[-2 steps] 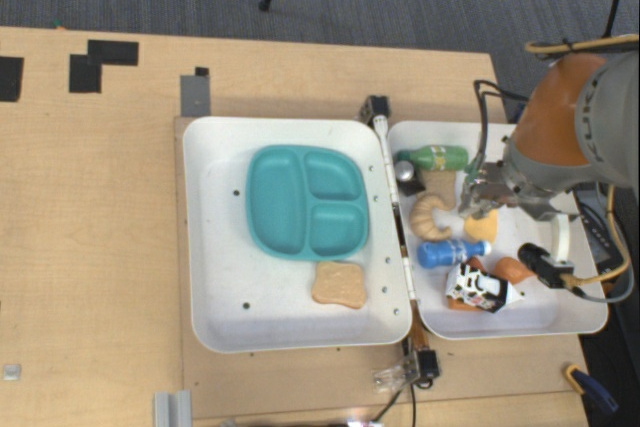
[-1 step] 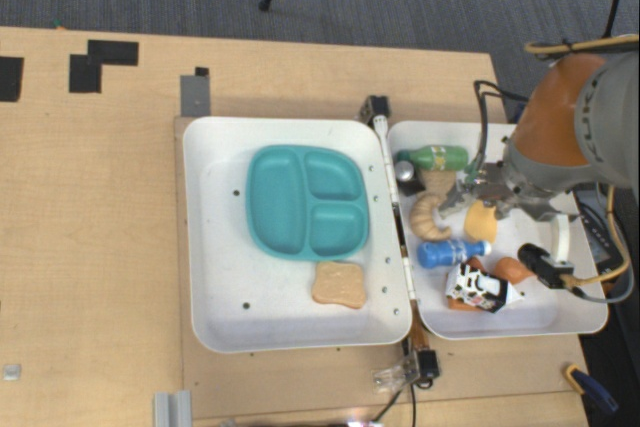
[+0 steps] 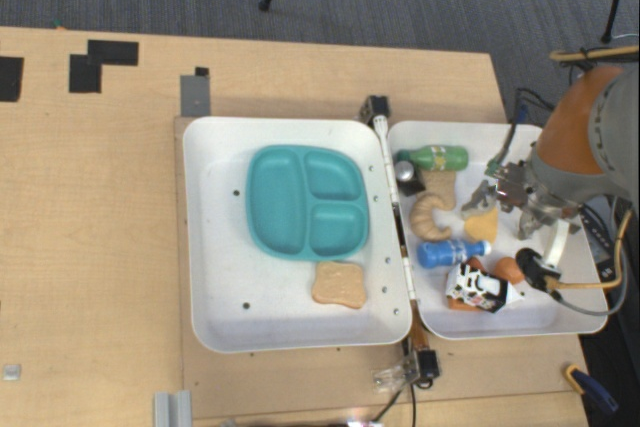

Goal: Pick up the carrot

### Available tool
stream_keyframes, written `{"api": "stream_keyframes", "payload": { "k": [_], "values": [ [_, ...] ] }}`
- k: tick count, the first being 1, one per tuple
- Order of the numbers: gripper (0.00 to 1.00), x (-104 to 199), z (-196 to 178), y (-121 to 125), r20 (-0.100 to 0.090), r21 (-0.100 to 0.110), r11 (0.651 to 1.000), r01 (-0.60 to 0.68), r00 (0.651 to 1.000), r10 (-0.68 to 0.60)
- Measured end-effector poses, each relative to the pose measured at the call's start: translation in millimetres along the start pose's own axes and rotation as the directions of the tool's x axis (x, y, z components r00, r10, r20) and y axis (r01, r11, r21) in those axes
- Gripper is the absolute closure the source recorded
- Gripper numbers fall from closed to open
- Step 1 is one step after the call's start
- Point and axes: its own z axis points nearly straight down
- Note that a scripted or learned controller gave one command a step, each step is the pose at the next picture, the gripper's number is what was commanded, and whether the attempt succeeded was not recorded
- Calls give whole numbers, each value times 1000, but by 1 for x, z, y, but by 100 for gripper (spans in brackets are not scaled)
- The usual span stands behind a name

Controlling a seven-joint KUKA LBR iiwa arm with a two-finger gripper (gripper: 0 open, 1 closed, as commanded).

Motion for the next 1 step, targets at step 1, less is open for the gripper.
{"api": "stream_keyframes", "payload": {
  "k": [1],
  "values": [
    [0,19,-1,-33,-1,-2,998,-66,998,66]
  ]
}}
